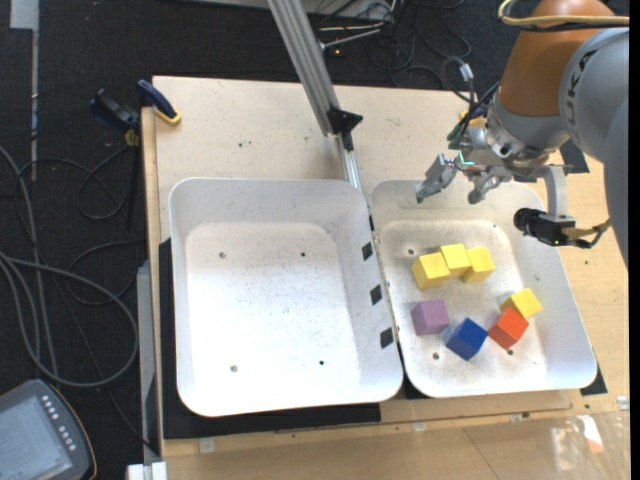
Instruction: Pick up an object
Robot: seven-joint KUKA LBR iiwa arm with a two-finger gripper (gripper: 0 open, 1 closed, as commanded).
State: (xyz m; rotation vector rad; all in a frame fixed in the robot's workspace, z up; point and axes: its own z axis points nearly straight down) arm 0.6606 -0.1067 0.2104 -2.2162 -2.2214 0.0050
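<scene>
So the arm (pixel 570 68) is hanging over the far edge of the right bin (pixel 560 358), jaws spread wide with nothing between them, gripper (pixel 458 182) well above the blocks. In that bin: three yellow blocks (pixel 455 262) bunched in a row near the middle, another yellow block (pixel 526 303) touching an orange block (pixel 511 327), plus a purple block (pixel 430 316) and blue block (pixel 466 338) toward the front. Left bin (pixel 190 268) sits beside it on the table (pixel 250 128)

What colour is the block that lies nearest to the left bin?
Purple. The block lies in the right bin, seen from the camera view.
</scene>
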